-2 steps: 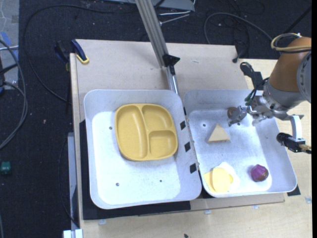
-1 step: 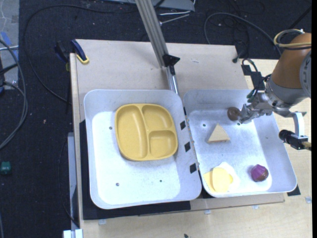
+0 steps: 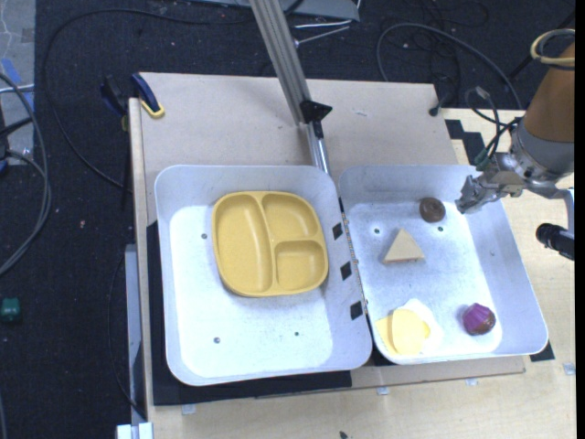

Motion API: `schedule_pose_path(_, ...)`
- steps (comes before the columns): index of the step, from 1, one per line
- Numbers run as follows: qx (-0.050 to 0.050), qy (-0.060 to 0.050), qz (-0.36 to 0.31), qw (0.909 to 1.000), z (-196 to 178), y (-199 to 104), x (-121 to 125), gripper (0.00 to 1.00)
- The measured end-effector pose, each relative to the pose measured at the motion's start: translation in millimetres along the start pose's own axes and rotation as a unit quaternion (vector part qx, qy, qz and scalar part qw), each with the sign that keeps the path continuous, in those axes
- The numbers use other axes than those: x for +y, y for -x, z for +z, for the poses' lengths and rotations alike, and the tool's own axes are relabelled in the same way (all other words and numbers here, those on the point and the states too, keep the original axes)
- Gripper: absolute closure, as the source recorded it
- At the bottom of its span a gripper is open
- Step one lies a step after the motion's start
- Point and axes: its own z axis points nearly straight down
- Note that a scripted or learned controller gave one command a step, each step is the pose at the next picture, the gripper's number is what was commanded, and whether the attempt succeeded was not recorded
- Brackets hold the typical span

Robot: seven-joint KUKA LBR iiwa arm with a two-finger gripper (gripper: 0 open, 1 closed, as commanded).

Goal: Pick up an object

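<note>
Brown round object [image 3: 431, 210], small and dark, lies in the right bin [image 3: 512, 273] near its far edge, just left of the jaws [image 3: 471, 197]. Whether the jaws are apart or together cannot be told at this size; nothing shows between them. Nearer the camera than the brown object lies a tan wedge [image 3: 402, 248]. Beyond that, toward the bin's near edge, sit a yellow piece [image 3: 408, 331] and a purple object [image 3: 478, 318]. Left of the brown object, in the left bin [image 3: 183, 337], rests a yellow divided plate [image 3: 271, 242]. Both bins stand on a pale surface [image 3: 228, 117]. The approach step seems in hand; next, the jaws would need to shift left and descend over the object.
</note>
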Motion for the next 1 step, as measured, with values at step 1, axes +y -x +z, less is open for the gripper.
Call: schedule_pose_path(1,0.0,0.0,-0.001,1.0,-64.2,-1.2,1.0,1.0)
